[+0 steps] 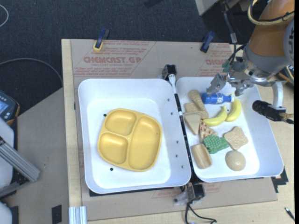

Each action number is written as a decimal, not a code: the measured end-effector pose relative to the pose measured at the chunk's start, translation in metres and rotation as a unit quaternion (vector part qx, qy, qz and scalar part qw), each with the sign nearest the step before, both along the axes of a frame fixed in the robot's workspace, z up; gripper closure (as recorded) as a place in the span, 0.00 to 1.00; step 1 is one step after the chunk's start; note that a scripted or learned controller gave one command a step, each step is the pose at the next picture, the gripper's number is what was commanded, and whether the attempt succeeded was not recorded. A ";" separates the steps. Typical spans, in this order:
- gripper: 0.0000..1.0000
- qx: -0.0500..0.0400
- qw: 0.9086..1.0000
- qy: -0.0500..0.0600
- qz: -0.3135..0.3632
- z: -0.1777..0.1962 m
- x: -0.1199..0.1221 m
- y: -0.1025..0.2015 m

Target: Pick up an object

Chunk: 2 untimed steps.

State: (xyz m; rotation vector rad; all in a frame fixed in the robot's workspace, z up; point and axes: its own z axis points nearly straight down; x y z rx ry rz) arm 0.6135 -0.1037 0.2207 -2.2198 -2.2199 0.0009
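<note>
Camera view: the hand [228, 84] hangs with its two metal fingers spread over the back of the right bin [268, 139], just above a blue plastic bottle [216, 98] lying on its side, gripping nothing. Beside the bottle curves a smooth yellow banana [225, 115]; nearby lie a pizza slice [206, 129], a bumpy green piece [215, 143], a tan toast square [235, 137] and a round bread roll [235, 160]. The left bin [91, 101] holds a glossy yellow divided plate [129, 138].

The grey arm reaches in from the right, its hand [229, 84] open, fingers spread.
</note>
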 end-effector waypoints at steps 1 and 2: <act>0.00 0.000 1.000 0.002 0.000 -0.042 0.000 -0.001; 0.00 0.000 1.000 0.003 0.000 -0.092 -0.006 0.008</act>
